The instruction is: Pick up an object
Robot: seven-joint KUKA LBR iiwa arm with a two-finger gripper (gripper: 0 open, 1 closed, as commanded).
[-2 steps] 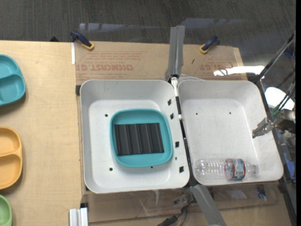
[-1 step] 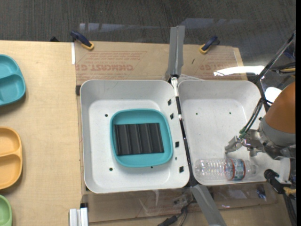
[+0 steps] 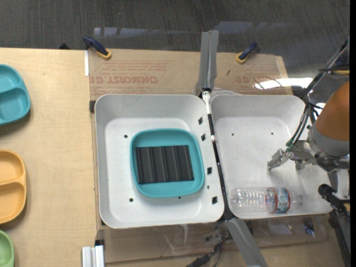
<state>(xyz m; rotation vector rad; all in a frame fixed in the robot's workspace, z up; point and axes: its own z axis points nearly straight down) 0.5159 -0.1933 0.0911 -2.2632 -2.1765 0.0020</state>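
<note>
Over the right bin (image 3: 245,113), toward its right wall, my tool (image 3: 285,159) hangs with the grey wrist and orange band of the arm (image 3: 334,121) behind it. One finger juts out to the left, pale and thin against the white floor. Whether the fingers stand apart or together I cannot tell from this slant; nothing sits between them that I can make out.

Target candidate: a clear plastic water bottle (image 3: 266,199), lying on its side along the near wall of the same bin, cap end to the left, label band toward the right. It is near the tool, on the near side and a little left, not touching it.

Left bin (image 3: 111,149) carries a teal tray (image 3: 167,163) with a dark ribbed insert. Too broad for two fingers, I judge. The bottle is the better pick.

Notes for the grasp:
- Bring the tool toward the near wall, above the bottle's middle or label band, where the body looks stiffest.
- Turn the wrist so the fingers close across the bottle's width, not along its length.
- The bottle lies close to the near wall, so the near finger may have little room. Descend slowly.
- Round, thin plastic will likely roll or squash. Centre well before closing.
- Lift straight up and check that it comes along.
</note>
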